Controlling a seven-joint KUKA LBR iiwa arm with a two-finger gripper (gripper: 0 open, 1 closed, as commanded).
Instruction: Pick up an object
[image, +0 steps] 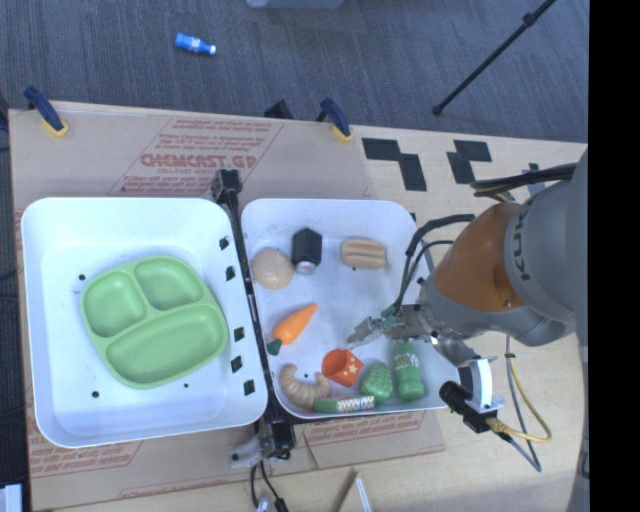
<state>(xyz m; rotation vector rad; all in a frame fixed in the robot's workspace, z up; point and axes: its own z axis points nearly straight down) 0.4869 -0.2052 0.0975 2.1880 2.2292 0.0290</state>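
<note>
Two white bins side by side on cardboard-covered bench. Left bin (60, 300) holding green divided plate (153, 319), three compartments, tilted slightly. Right bin (330, 212) full of toy food: beige round bun (271, 268) near left wall, black cylinder (306, 248) just beside it toward the top, tan bread roll (363, 253) further right, orange carrot (295, 324) mid-bin lying at a slant. Along bottom edge: beige curled shrimp-like piece (298, 384), red strawberry-like piece (343, 367), green lumpy vegetable (377, 383), green bottle-shaped piece (406, 370), thin green stick (340, 404) against the rim. Grey arm with orange band (478, 262) reaching in from right, gripper (372, 330) low over right bin between carrot and green pieces, above the red piece. Fingers slightly apart, nothing visible between them. Small blue object (195, 44) on the floor beyond the bench, well apart. Blue clamps (335, 117) at the board's far edge.
</note>
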